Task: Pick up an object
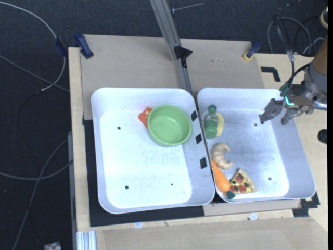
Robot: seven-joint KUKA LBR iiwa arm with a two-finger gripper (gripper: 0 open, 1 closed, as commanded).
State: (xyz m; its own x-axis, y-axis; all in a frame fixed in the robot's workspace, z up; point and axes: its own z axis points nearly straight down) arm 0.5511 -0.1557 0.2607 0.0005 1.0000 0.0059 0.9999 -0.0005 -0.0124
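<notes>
Reaching in from the right, the grey arm held its two-finger pincer [277, 113] above the far right part of the right shallow white bin [291, 155]. The two dark fingers were spread apart, pointing down and to the left, with nothing between them. No object lay directly beneath the pincer; that part of the bin floor was bare.

All objects of the right bin lay along its left side, well apart from the pincer. A small green plastic bottle [210, 122] lay at the far left, touching a pale yellow rounded piece [220, 123] just to its right. Nearer, a tan croissant-shaped toy [222, 155] lay beside the bin's left wall. An orange carrot-shaped toy [221, 179] ran nearer still, close to the croissant's near end. A pizza-slice toy with red and dark toppings [242, 182] lay just right of the carrot, in the near left corner.

The left shallow white bin [112, 155] carried a round light-green plastic bowl [169, 124], upright, at its far right. A small orange-red object [144, 116] sat against the bowl's left rim, partly hidden by it.

Both bins rested side by side on the light wooden bench [130, 61].
</notes>
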